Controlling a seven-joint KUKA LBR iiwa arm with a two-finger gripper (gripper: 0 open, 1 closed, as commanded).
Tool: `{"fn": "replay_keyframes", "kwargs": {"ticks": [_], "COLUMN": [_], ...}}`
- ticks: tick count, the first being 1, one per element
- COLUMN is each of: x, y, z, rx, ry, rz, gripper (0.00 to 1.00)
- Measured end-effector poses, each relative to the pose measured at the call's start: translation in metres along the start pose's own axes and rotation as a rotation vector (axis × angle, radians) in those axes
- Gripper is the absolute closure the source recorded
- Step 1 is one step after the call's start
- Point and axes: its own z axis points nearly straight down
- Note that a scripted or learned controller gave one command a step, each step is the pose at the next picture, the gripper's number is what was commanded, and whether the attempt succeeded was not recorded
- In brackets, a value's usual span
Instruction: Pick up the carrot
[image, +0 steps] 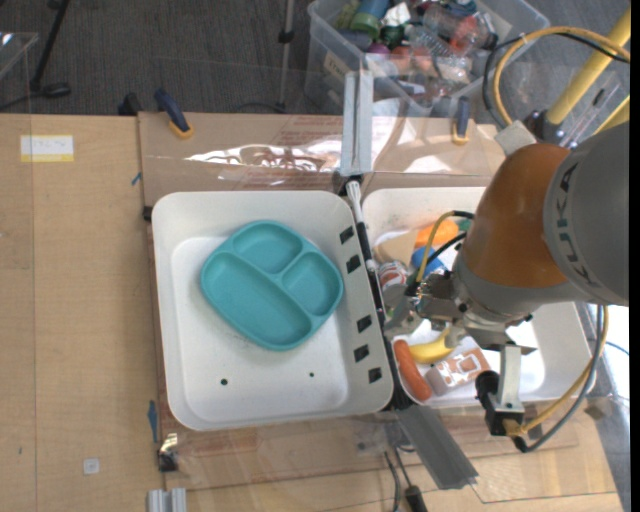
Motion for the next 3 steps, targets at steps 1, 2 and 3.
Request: {"fn": "replay_keyframes", "kwargs": {"ticks": [1, 2, 3], "x": [-0.053, -0.067, -0.035], "y": [0.009, 0.012, 0.086], "z": [0.020, 0.020, 0.019], "rx": [0.003, 0.000, -0.003], "ry": [0.000, 0.000, -0.001], "rz": [0.010, 0.019, 0.016], "gripper": [0.00, 0.00, 0.00]}}
